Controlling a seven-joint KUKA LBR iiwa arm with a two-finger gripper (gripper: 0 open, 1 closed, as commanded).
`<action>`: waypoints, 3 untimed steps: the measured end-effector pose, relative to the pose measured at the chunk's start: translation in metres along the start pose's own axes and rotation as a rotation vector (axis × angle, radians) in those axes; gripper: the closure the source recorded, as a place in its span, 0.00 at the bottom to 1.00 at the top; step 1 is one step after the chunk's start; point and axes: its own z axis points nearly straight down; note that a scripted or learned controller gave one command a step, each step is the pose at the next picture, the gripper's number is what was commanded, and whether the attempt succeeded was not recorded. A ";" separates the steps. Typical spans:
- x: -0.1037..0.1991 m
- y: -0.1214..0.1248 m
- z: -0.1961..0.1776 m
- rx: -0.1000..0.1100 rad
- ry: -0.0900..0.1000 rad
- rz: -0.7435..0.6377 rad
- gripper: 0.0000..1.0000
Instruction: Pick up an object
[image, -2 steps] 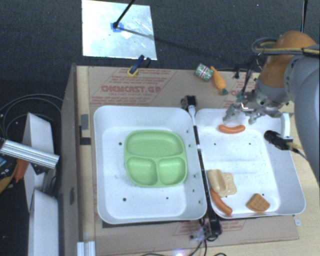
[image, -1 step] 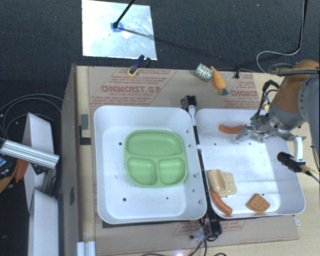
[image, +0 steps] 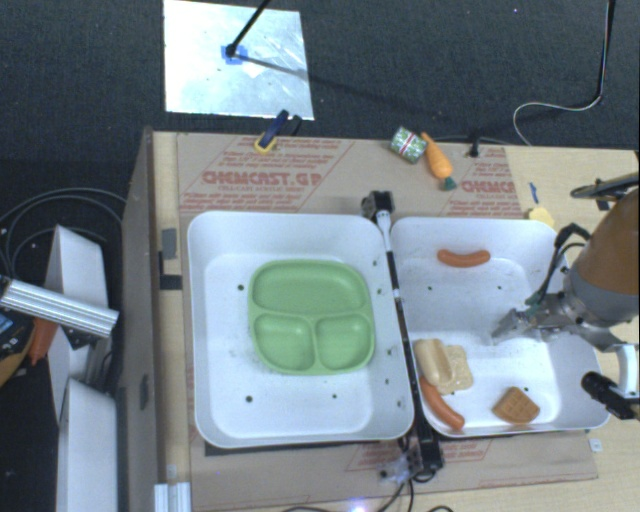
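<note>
The right bin (image: 540, 240) holds a hot dog sausage (image: 463, 258) near its far wall. A pale bread piece (image: 443, 364) lies at the near left, with a second sausage (image: 442, 405) just in front of it. A brown toast-like cookie (image: 515, 405) rests near the front wall. My gripper (image: 505, 329) hangs low over the bare middle of the right bin, pointing left. It is right of the bread and above the cookie, and touches none of the food.
The left bin (image: 220, 400) carries a green divided plate (image: 311, 316). Beyond the bins, a small can (image: 408, 143) and a toy carrot (image: 438, 160) lie on the cardboard. The grey arm (image: 610, 270) covers the right bin's right side.
</note>
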 end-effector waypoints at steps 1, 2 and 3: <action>0.030 0.102 -0.106 -0.006 0.000 -0.004 0.00; 0.086 0.128 0.003 0.006 0.002 -0.002 0.00; 0.044 0.140 -0.073 -0.005 -0.001 -0.002 0.00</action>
